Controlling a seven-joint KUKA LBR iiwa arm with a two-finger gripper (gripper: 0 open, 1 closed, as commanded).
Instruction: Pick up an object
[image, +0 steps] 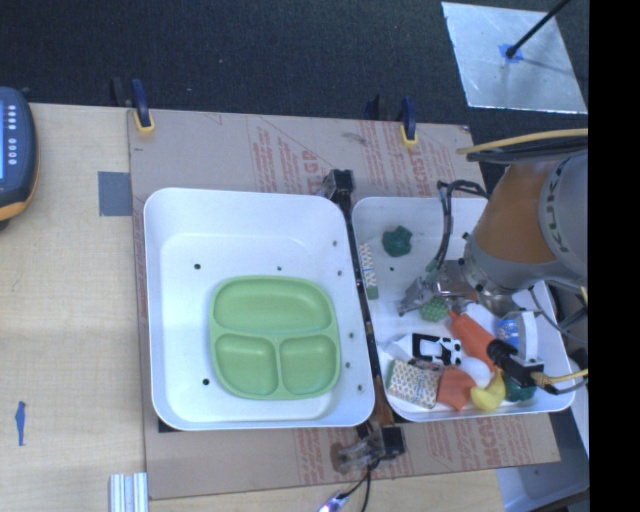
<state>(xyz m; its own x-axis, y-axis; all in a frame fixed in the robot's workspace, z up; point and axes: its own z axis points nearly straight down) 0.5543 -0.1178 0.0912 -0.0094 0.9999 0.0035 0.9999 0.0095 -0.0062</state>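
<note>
- The gripper (425, 296) hung low over the right bin (400, 212), close beside a small green piece (433, 311); whether it was released or clenched I could not tell, since the metal parts blurred together.
- The candidate objects lay packed in that bin's near half: an orange toy (468, 337), a black-and-white item (437, 349), a patterned block (412, 382), and a yellow piece (487, 396).
- Such crowding could probably cause a grab between pieces, or a nudge rather than a lift.
- The green divided tray (274, 336) sat alone in the left bin (170, 230), well apart.
</note>
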